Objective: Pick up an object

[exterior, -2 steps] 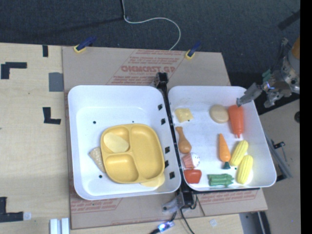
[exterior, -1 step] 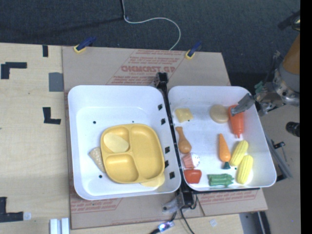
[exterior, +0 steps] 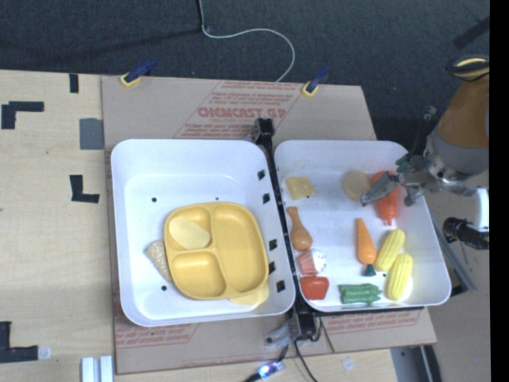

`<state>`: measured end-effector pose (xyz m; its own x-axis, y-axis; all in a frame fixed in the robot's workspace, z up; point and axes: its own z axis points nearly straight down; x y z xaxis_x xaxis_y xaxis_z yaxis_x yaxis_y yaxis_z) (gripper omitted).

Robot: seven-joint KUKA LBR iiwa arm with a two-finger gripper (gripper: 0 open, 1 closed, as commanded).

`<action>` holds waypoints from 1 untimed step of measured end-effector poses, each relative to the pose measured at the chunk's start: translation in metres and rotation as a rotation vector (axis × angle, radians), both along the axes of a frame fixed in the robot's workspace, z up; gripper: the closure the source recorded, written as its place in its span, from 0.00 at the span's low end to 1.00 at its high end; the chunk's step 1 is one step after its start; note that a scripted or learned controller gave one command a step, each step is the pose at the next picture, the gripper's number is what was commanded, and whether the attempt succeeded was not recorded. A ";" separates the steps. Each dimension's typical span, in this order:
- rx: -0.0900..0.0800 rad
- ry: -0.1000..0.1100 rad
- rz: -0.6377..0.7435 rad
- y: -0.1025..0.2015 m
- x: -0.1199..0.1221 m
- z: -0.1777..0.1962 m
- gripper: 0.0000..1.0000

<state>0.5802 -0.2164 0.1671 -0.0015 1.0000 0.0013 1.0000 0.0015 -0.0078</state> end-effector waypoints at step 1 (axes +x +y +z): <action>-0.001 -0.002 0.002 0.005 0.003 -0.045 0.00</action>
<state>0.5833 -0.2113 0.1221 -0.0031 1.0000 0.0005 1.0000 0.0031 -0.0054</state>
